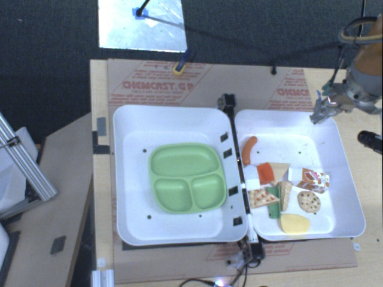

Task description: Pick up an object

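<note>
Toy food pieces lie clustered in the right bin (335, 160), toward its near and left side: an orange-red sausage (248, 150) beside the divider, an orange block (265, 173) below it, a cracker square (261, 197), a tan wedge (286, 194) leaning over a green strip (274, 208), a round cookie (309, 201), a yellow half-round (295, 223) nearest the front rim, and a small printed packet (315, 179) to the right of the group. Several of these pieces touch or overlap one another; the sausage lies slightly apart from the rest. The left bin (131, 130) carries a green three-compartment plate (186, 177) at its middle. Both bins sit side by side on a sheet of printed cardboard (155, 82) covering the tabletop (66, 160). The grey arm with its orange band reaches in from the right, and its pincer (322, 109) hangs over the far right corner of the right bin, well apart from the food cluster, with nothing between its fingers. How wide the pincer stands cannot be told at this size. A shiny square sheet (140, 17) lies on the dark floor beyond the tabletop.
</note>
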Robot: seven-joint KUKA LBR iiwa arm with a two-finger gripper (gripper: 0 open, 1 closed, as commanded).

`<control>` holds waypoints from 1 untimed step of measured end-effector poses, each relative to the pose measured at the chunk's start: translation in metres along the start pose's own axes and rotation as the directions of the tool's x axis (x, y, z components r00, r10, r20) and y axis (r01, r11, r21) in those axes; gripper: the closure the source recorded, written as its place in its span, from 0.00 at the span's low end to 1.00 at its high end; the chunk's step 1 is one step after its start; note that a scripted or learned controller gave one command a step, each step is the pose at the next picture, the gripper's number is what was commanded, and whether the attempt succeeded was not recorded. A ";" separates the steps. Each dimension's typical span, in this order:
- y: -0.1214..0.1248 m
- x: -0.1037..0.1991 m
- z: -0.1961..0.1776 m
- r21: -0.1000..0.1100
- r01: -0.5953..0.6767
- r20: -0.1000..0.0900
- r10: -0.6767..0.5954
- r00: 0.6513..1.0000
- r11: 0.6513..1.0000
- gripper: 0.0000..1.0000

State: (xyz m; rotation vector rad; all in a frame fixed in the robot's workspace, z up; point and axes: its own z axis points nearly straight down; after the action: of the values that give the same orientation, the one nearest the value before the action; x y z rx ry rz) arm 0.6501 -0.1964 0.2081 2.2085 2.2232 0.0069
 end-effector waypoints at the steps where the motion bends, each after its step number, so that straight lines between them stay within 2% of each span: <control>1: 0.001 0.000 -0.018 0.003 0.000 -0.001 0.000 1.000 1.000 1.00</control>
State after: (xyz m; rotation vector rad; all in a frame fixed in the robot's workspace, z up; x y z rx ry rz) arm 0.6514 -0.1965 0.2263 2.2110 2.2254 0.0045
